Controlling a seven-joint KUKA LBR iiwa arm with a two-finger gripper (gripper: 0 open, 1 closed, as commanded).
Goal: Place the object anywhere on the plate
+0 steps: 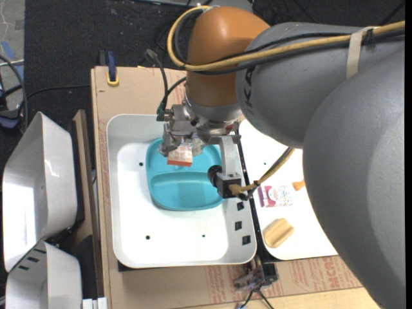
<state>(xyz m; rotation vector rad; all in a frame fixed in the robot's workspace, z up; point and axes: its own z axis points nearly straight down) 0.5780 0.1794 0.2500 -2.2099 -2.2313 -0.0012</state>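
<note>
Grey arm [335, 108] looms nearest | gripper [180, 148] over far rim of blue plate [187, 192] in left bin [129, 237] | jaws pinching small orange-white object [181, 156] | risk: release here, object could tip off rim into bin

- Arm [309, 82]: cut off by top, right and bottom edges; bulk covers much of right bin [293, 240].
- Gripper [179, 148]: fingers lost in wrist clutter, can't tell their state.
- Plate [183, 192]: top rim hidden under gripper and orange-white object [181, 156].
- Pink-white packet [277, 196]: print too small to read.
- Tan piece [277, 232]: can't tell what it is.
</note>
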